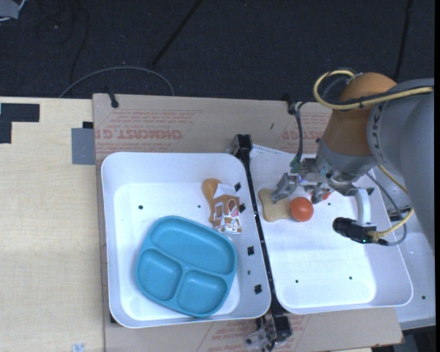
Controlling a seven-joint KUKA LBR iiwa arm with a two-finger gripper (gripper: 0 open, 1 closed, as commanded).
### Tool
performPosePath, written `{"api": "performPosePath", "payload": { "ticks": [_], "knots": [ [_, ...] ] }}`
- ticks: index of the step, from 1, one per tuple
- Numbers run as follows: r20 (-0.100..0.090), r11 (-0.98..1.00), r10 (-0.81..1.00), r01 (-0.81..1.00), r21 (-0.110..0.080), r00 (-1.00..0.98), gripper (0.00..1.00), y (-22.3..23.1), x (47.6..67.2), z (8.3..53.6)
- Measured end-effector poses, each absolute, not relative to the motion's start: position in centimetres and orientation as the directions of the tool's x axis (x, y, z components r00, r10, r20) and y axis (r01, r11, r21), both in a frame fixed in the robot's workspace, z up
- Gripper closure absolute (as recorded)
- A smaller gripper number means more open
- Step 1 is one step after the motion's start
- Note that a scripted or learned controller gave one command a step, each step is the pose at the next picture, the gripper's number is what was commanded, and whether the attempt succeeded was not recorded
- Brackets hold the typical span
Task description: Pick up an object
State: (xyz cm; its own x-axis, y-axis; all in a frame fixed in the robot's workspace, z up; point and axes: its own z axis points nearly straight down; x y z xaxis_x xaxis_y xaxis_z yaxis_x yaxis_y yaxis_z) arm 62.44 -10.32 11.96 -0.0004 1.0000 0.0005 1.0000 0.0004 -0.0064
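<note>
Beside pincer [302, 189]: tomato [301, 210], tan slab [273, 205].

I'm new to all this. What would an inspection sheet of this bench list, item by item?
Surface: two white bins, left bin and right bin, on cardboard.
Job's things: orange ball and tan piece in right bin.
Clutter: blue divided tray, printed packet and orange-brown piece in left bin.
Grippers: gripper just above the ball, holding nothing clearly.
Cables: yellow loop on the arm; dark cables behind.
Surroundings: wooden bench, dark floor.
</note>
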Motion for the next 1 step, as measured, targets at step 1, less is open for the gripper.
{"api": "performPosePath", "payload": {
  "ticks": [1],
  "knots": [
    [0.001,-0.002,1.0,1.0,0.0,0.002,0.0,-10.2,62.57,8.92]
  ]
}}
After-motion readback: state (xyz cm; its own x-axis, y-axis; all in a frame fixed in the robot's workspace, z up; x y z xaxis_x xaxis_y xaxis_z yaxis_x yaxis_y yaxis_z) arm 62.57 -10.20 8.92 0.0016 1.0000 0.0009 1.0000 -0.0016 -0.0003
